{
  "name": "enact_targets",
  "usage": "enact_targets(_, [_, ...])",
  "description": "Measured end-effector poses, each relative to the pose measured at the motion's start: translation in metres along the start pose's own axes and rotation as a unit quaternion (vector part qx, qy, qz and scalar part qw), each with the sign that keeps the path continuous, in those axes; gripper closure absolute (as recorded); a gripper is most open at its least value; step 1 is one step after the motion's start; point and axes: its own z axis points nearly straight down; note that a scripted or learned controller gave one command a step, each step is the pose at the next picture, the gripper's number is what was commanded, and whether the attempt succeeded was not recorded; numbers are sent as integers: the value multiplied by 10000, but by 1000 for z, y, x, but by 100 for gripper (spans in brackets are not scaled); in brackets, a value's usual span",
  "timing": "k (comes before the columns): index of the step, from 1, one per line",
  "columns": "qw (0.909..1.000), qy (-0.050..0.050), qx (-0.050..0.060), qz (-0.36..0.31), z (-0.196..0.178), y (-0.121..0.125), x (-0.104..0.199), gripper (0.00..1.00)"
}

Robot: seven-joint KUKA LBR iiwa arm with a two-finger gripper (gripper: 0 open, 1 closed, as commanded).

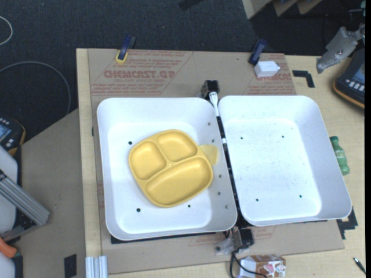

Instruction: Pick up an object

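Claw (338, 46), as best we can read the grey shape at the upper right, hangs off beyond the right bin (277, 197), well apart from the target; we cannot tell whether it is open or closed. Target: yellow divided plate (170, 168), lying flat in the left bin (110, 155), roughly centred, its right edge over a small yellow piece (210, 153). We judge the approach not yet begun. Plate is broad and shallow, so a grasp across the body looks hopeless; we recommend descending on an outer rim or on a divider ridge, straddling it squarely, then lifting slowly, since the plate may tilt or slip.
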Motion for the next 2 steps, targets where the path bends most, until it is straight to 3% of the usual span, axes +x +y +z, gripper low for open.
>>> enact_targets(1, [10000,11,77,-9,5,-42,64,0])
enact_targets(2, [10000,0,59,16,-5,-40,61,100])
